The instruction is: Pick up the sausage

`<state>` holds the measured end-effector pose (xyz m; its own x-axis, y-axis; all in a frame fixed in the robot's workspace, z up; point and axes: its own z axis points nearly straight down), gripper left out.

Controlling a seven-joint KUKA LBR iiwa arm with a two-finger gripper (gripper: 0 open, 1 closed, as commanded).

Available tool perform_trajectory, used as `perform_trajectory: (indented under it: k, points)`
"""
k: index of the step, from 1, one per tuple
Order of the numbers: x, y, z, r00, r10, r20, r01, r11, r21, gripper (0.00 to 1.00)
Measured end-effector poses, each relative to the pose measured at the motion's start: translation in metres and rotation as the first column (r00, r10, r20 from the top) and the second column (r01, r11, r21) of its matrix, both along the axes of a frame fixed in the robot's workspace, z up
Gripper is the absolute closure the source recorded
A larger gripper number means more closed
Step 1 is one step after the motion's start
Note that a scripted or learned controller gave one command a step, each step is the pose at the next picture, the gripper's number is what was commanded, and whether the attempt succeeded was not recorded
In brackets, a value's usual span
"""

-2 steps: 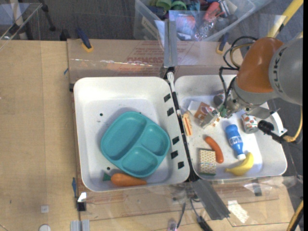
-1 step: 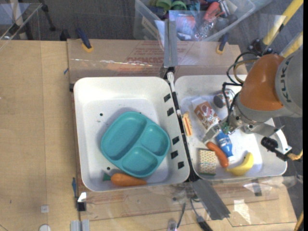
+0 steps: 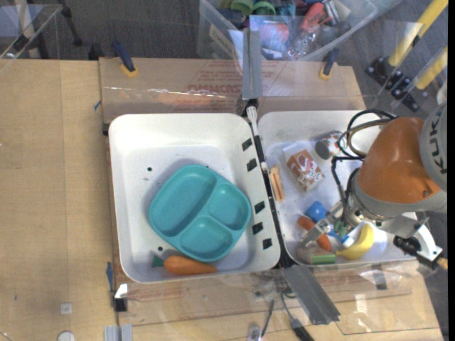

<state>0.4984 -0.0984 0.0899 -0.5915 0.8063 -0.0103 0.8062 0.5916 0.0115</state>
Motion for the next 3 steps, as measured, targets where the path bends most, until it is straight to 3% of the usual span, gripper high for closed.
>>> perform_trajectory:
  k: [1, 2, 3]
  points:
    - [0.003, -0.002, 0.013, 1.0, -0.004, 0.01, 0.004, 1.0, -0.002, 1.0]
    - [-0.003, -0.001, 0.005, 0.973, -0.229, 0.007, 0.229, 0.973, 0.009, 1.0]
    - [-0.019, 0.087, 0.094, 0.93, -0.366, -0.017, 0.366, 0.931, 0.001, 1.0]
